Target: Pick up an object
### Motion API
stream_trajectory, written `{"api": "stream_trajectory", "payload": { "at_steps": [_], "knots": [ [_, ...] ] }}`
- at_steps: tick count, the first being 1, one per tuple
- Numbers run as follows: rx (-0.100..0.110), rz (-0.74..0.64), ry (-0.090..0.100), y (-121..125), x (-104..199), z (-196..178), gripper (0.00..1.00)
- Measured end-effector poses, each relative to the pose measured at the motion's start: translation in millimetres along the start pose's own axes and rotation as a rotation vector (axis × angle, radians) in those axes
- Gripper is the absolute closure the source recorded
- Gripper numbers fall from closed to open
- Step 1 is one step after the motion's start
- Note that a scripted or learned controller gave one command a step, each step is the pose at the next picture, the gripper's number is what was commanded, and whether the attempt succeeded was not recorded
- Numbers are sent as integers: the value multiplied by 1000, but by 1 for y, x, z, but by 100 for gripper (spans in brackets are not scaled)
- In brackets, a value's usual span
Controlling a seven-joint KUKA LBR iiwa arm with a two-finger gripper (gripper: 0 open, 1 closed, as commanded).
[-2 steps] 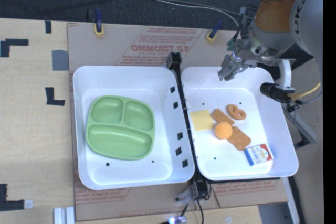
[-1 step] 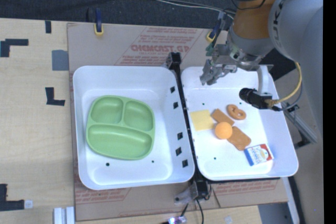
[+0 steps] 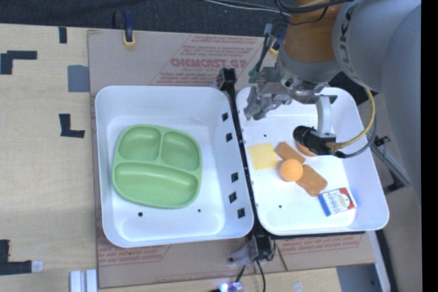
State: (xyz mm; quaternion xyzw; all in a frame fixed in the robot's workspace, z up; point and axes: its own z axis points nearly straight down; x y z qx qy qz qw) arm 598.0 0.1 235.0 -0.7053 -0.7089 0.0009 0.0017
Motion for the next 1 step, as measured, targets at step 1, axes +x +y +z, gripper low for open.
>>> {"api": "stream_trajectory", "payload": {
  "at_steps": [1],
  "knots": [
    [0,-1,0,-17,48,-3,100]
  ]
}}
